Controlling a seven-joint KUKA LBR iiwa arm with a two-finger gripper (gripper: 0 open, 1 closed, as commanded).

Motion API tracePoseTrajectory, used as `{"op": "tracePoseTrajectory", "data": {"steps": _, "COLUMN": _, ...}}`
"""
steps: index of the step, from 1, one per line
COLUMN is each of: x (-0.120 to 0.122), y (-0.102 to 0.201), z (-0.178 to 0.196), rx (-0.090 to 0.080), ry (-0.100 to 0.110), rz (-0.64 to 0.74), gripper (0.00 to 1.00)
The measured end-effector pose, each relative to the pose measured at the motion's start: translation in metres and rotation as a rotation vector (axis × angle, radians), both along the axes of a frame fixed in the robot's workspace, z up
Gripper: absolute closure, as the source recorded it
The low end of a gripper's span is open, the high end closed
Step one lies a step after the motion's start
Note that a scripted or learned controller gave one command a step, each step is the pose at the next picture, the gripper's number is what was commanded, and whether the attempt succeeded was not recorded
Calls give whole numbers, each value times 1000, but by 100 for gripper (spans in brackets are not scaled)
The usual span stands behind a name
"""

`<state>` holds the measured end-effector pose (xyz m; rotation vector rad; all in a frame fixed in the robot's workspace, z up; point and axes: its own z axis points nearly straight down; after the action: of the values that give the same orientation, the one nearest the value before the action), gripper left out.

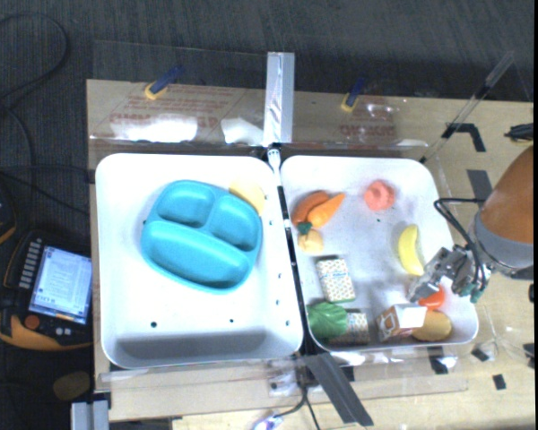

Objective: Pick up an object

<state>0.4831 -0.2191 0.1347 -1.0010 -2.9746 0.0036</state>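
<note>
The right bin (359,162) holds several toy foods: an orange carrot (316,206), a pink round piece (380,194), a yellow banana (410,248), a patterned small box (335,279), a green vegetable (327,316) and a brown carton (399,321). My gripper (432,283) reaches in from the right and hangs low at the bin's near right corner. It is just below the banana and right over a small red piece (433,299). A tan bread-like piece (436,328) lies just in front of it. Nothing shows clearly between the gripper's tips.
The left bin (188,339) carries a blue divided plate (202,233) with a yellow piece (247,194) at its far right edge. A ridge (285,240) divides the two bins. The right bin's wall runs close beside the gripper.
</note>
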Motion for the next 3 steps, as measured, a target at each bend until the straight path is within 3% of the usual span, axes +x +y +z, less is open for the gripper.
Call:
{"op": "tracePoseTrajectory", "data": {"steps": 1, "x": 1, "y": 35, "z": -28, "rx": 0, "ry": -2, "rz": -348, "gripper": 100}}
{"op": "tracePoseTrajectory", "data": {"steps": 2, "x": 2, "y": 36, "z": -20, "rx": -1, "ry": 0, "rz": -345, "gripper": 100}}
{"op": "tracePoseTrajectory", "data": {"steps": 3, "x": 6, "y": 2, "z": -44, "rx": 9, "ry": -9, "rz": -334, "gripper": 100}}
